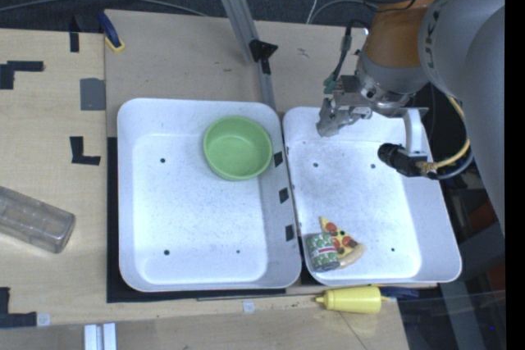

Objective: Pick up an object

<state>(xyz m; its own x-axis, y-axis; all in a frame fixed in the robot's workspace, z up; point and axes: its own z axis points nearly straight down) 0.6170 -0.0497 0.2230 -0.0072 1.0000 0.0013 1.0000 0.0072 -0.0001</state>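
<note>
Hand [330,124] over right bin [426,250] far rim, grip state can't tell, nothing visibly held. Pizza toy [335,244] at near-left corner (against wall): fingers may jam, toy slip. Bowl [238,147] in left bin [148,201].

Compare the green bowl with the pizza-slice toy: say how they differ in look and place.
The green bowl is round and one plain colour; the pizza-slice toy is a flat wedge printed in several colours. The bowl looks clearly larger than the toy. The bowl sits in the left bin near its far edge; the toy lies in the right bin at its near left corner. Both lie apart from the gripper.
</note>
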